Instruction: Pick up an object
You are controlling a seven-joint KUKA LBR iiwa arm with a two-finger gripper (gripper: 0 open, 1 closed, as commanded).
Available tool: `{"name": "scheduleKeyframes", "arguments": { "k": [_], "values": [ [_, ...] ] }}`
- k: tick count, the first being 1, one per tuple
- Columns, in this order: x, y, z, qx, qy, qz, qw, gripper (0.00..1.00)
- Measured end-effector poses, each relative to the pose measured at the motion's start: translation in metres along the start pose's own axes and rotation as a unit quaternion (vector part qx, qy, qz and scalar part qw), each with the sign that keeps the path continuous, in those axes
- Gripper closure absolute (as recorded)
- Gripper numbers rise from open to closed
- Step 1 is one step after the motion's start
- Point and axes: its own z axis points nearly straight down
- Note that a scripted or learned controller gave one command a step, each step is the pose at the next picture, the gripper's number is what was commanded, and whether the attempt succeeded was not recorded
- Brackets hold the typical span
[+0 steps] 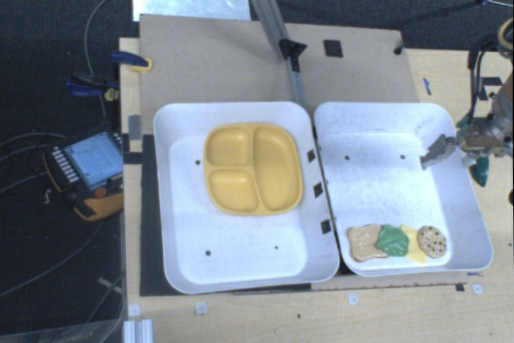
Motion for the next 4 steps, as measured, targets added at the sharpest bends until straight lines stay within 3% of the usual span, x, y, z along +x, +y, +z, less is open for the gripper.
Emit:
{"name": "scheduleKeyframes", "arguments": {
  "k": [1,3,4],
  "values": [
    [-0.004,0.009,0.048,0.001,0.000,0.001,1.0000,0.00],
    [-0.001,-0.002,0.153,0.002,0.001,0.002,1.0000,0.00],
    [-0.002,0.000,0.139,-0.001,0.000,0.002,1.0000,1.00]
  ]
}}
